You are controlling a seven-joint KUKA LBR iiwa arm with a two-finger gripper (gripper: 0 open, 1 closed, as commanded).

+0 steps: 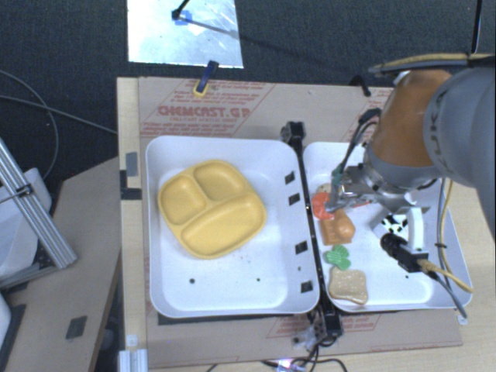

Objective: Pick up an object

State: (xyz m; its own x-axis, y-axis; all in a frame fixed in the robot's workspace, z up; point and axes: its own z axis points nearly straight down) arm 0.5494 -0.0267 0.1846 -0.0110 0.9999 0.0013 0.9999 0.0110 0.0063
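End effector (335, 200) low in right bin (434, 289) at its left wall, over a red-orange toy piece (321, 205); grip state hidden by wrist, cannot tell. Along that wall toward the near edge: orange lump (339, 229), green leafy piece (339, 257), tan bread slice (349, 285). Left bin (167, 281) carries a glossy yellow sectioned plate (211, 207).

End effector (335, 201) over red piece (319, 204)
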